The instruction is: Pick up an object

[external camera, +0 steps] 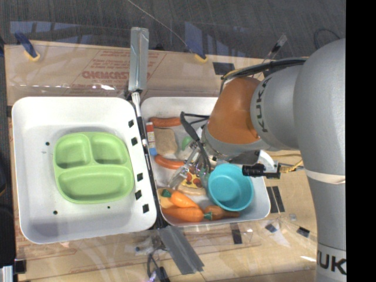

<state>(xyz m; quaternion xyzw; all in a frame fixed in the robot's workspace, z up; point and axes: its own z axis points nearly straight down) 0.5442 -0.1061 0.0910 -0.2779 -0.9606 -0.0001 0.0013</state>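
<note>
The right bin [176, 106] holds a heap of toy food. A teal bowl [231, 188] sits at its front right. Two orange carrots [183, 201] lie along the front wall, one behind the other. A reddish sausage [167, 122] lies at the back left and another sausage [169, 162] near the middle left, with a tan bread-like piece [167, 141] between them. My gripper [191, 168] is down in the middle of this bin, just left of the bowl and above a pizza-like piece [191, 184]. The wrist hides the bin's back right part.
The left bin [29, 122] bears a green three-compartment plate [93, 166] at its middle. A metal divider clamp [138, 63] stands between the bins at the back. The grey arm [311, 116] covers the bench's right side.
</note>
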